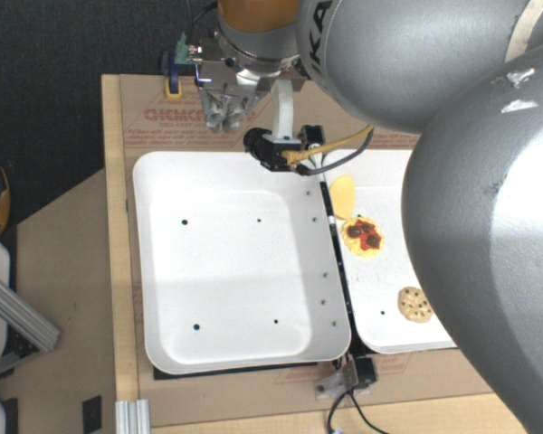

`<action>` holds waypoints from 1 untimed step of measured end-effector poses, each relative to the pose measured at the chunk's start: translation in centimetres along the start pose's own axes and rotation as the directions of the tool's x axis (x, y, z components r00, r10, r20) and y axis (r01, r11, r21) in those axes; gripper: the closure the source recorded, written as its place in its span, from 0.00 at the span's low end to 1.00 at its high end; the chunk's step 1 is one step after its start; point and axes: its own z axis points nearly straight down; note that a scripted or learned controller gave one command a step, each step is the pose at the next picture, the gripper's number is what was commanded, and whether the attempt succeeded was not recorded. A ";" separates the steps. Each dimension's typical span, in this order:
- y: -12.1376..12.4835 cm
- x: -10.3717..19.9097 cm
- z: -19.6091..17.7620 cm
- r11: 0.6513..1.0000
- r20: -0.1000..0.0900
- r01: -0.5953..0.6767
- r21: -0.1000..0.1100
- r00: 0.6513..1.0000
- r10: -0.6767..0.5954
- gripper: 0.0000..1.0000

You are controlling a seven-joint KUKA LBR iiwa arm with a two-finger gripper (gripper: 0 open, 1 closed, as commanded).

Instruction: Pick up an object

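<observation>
So, scanning from the left: the left bin [226, 260] had bare white floor, with only small dark dots on it. Nothing to grab there.

The gripper [224, 116] sat above that bin's far rim, over the cardboard bench top [127, 152], outside both bins. Whether it was spread or pressed together, I couldn't tell; the metal tips were bunched in a blur and nothing was visibly between them, so I'd call it no grasp.

Candidates were all in the right bin [389, 324], across the dark divider [337, 242]. Nearest was the yellow piece [343, 195], just beside the divider at the far end, long axis running roughly near-to-far along the divider. Touching or just beside its near end was the red-topped piece [363, 234]. The cookie [415, 304] lay well apart, nearer the camera and further right, close to where the arm's body [471, 206] blocked the view.

Key relation: every target lay right of and nearer than the gripper. My read is that the move needs a traverse right across the divider, then descent. The yellow piece was the shortest path, but closeness to the wall could foul a finger.
</observation>
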 end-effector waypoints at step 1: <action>1.0 0.0 -5.0 1.000 -0.001 0.001 -0.001 1.000 -0.001 1.00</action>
